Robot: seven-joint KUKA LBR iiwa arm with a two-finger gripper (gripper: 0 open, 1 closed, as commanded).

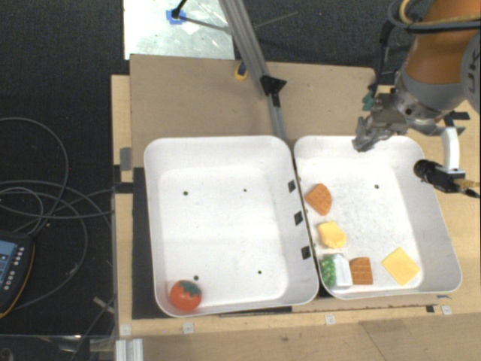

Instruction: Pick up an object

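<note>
My gripper [365, 142] hangs over the far edge of the right bin [391, 194], with nothing visible between its fingers. Along that bin's left side lie an orange waffle piece [319, 198] and a yellow lump [332, 235]. Near the front edge sit a green-and-white item [332, 270], a small brown waffle square [361, 270] and a yellow cheese slice [400, 265]. A red tomato [185, 295] rests in the front left corner of the left bin [218, 201]. All of these objects lie well away from the gripper.
A grey pole [252, 47] slants from the top down to the gap between the bins. A black fitting [432, 172] sticks out by the right bin's right rim. Cables lie on the dark floor at the left.
</note>
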